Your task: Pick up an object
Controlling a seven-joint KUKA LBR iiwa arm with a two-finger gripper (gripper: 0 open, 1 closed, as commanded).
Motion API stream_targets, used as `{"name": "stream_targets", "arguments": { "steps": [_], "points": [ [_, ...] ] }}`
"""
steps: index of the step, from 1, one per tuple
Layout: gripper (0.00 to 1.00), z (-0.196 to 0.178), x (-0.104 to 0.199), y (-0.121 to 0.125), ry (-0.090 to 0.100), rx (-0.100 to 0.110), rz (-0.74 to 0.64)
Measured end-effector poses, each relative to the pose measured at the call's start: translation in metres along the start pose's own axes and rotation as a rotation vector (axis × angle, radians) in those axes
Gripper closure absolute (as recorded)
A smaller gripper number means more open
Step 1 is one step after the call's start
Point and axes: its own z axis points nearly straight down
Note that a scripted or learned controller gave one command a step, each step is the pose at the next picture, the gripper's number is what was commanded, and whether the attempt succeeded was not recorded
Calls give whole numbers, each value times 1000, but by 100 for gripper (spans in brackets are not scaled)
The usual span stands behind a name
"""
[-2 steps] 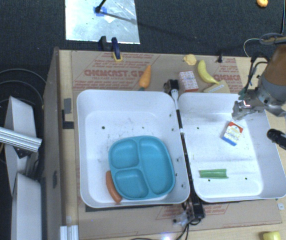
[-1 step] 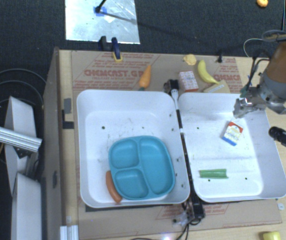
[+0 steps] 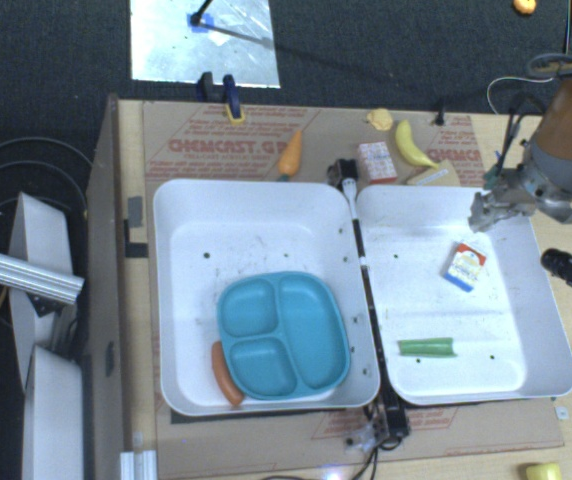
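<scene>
Camera view: claw (image 3: 483,214) above right bin (image 3: 526,368)

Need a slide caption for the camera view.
Gripper above right bin holding small box and green stick; blue tray in left bin.

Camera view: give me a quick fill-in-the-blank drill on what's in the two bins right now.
1. The blue divided tray lies in the ____ bin.
2. The orange hot dog lies beside the tray's ____ edge.
3. The green stick lies in the right bin, nearer the camera than the small ____.
4. The gripper hangs over the ____ bin's far edge.

Missing words: left; left; carton; right
</scene>
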Motion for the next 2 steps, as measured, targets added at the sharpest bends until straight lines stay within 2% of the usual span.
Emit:
{"name": "stream_targets", "arguments": {
  "steps": [2],
  "points": [
    [100,-21,1,2,2,-6,-4]
  ]
}}
